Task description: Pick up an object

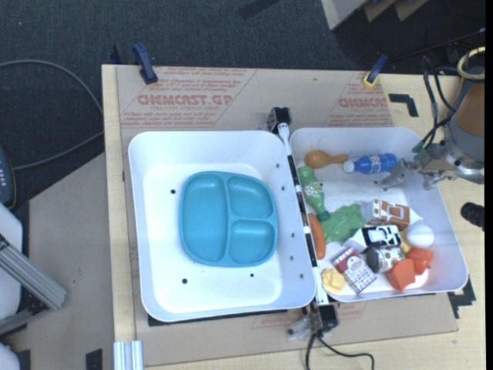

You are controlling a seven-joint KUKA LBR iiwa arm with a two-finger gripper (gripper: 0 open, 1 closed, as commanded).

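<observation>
The right bin (454,268) holds a jumble of toys: a small blue-labelled bottle (371,163) and a tan pear-shaped piece (323,159) at its far end, a green toy (341,222) mid-bin, red pieces (408,270) at the near right. The gripper (407,173) hovers just right of the bottle with fingers spread and nothing between them. The left bin (146,206) carries a blue divided plate (228,217).

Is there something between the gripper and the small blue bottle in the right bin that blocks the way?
Nothing visible does. The gripper is at the right bin's upper right, just right of the blue bottle, with bare white floor between them. The orange drumstick-shaped toy lies on the bottle's far side, left of it.
</observation>
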